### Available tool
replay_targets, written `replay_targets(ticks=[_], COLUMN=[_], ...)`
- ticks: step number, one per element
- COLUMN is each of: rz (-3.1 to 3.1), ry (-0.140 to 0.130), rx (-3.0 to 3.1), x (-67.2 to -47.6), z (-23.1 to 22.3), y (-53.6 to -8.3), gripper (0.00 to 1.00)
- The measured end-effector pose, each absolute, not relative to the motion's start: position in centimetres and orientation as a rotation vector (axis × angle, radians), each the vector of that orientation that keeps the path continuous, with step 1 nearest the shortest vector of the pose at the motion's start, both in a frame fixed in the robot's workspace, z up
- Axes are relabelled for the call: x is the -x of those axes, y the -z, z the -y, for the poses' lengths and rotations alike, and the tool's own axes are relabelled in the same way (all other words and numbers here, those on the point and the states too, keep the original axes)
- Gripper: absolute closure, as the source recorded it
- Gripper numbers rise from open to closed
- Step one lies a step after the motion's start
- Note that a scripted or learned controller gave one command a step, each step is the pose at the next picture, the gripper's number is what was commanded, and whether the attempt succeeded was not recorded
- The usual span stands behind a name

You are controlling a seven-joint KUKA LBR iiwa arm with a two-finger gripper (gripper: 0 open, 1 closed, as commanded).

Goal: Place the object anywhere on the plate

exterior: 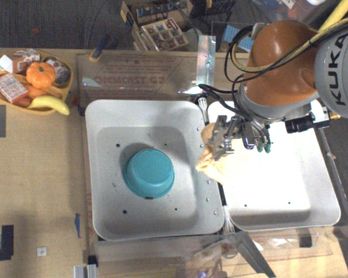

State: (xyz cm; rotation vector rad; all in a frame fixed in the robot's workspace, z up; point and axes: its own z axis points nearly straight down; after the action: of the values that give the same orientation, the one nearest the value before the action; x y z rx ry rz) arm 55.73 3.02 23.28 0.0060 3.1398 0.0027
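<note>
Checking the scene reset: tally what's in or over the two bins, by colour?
Teal: 1, the upturned bowl-like plate in the left bin.
Pale yellow: 1, the object at the gripper, over the seam between the left bin and the right bin; whether it is gripped is unclear.
Total: 2

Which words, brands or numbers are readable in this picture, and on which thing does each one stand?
"KUKA": on the grey arm, reading down its side.
Faint lettering on the clear panel behind the bins: too blurred to read.
Print on the boxes beyond the bench: too small to read.
</note>
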Motion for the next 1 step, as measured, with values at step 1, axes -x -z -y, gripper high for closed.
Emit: replay_targets(ticks=[1], rz=[-3.141], ry=[-0.003], rx=[-0.001], x=[-53.89], z=[-7.36], y=[-23.64], gripper=[1.0])
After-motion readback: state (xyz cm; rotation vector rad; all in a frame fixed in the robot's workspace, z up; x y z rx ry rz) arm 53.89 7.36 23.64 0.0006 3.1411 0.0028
